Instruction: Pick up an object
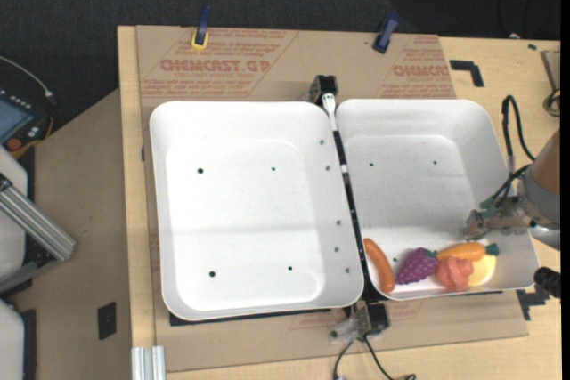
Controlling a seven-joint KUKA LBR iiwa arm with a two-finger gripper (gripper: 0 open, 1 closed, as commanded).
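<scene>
The hand (488, 225) sits low at the right edge of the right bin (419, 138), just above the cluster of toy food in that bin's near corner, and whether it is released or clenched cannot be told, since its tip is small and blurred against the white wall; nothing can be seen held in it. Above it the grey arm (545, 191) comes in over the bin's right rim, with a black cable (509, 125) looping up beside it. Just below the hand, on the bin floor, lies a carrot (467, 252), orange with a green top, resting against a yellow piece (483, 271) and a pinkish-red piece (452, 275) that touch each other. Beside these, toward the bin's left wall, lies a purple bunch of grapes (416, 266), and beyond the grapes an orange-red sausage (378, 265) lies slanted close to that wall. The left bin (178, 191) adjoins the right bin along a black seam. Both bins rest on a brown board (267, 58) that covers the table (80, 191), with two blue clamps (202, 29) at its far edge.
</scene>
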